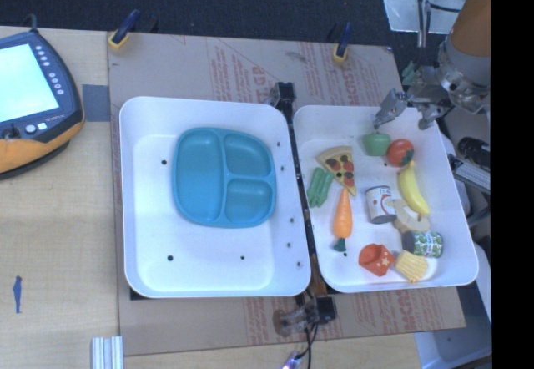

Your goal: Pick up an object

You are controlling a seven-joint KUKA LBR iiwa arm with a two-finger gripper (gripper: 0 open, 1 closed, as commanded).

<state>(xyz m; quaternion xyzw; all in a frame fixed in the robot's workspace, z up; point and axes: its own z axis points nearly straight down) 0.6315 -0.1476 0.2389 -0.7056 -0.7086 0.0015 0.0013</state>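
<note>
My gripper (409,111) hangs open over the far right corner of the right bin (326,274), with nothing between its fingers. Just below it lie a green round piece (376,143) and a red tomato (400,151). Further down the bin hold a pizza slice (339,165), green beans (318,187), a carrot (343,214), a small can (380,204), a banana (412,189), a red piece (375,259) and a corn cob (412,265).
The left bin (142,275) holds a blue divided plate (224,176). An orange tablet-like pendant (33,100) lies at the far left of the bench. Clamps (123,30) hold the cardboard sheet at the back edge.
</note>
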